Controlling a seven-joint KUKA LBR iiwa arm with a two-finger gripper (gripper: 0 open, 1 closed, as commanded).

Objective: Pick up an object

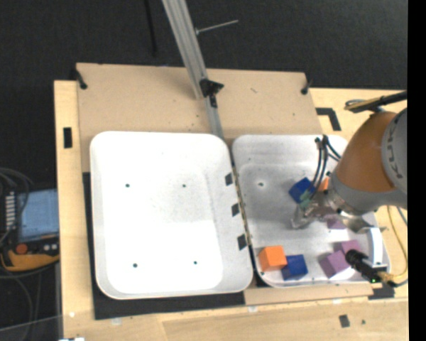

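Presently I am logging the blue block (pixel 301 190) beside the hand (pixel 303 215), whose finger state I cannot tell: seemingly light, rigid, graspable across flat sides.

- A robotics lab or test cell.
- Plywood counter (pixel 163 98) bearing two white bins (pixel 163 212).
- Metal camera pole (pixel 188 41) at upper centre.
- Control pendant (pixel 32 222) and cables (pixel 7 290) at left edge.

Arm (pixel 369 165) low, pincer (pixel 303 215) downward
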